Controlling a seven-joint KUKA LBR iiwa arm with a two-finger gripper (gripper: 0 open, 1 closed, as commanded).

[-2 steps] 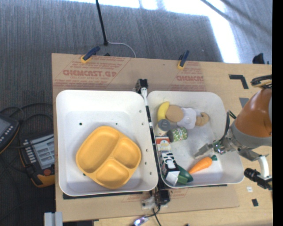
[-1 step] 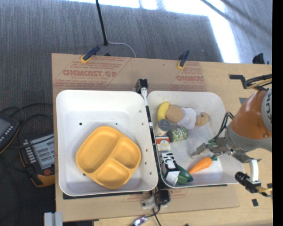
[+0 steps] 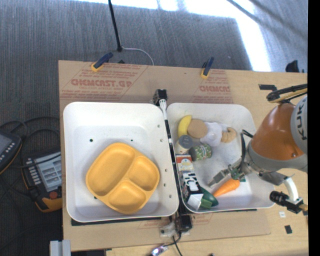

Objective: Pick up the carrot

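Carrot (image 3: 226,187) lies just below the fingers (image 3: 220,176) — right bin (image 3: 240,111).

Dark grey carpet (image 3: 50,30) (sunlit patch (image 3: 200,7) at top).

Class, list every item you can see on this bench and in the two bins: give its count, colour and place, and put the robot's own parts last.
Bins: two, white, side by side on the bench.
Divided plate: one, yellow, left bin.
Carrot: one, orange, right bin, near front.
Banana: one, yellow, right bin, back.
Bottle: one, green and white, right bin, front.
Clamps: two, yellow and blue, on the board's back edge.
Arm: one, grey and orange, right.
Pincer: one, metal, just above the carrot.
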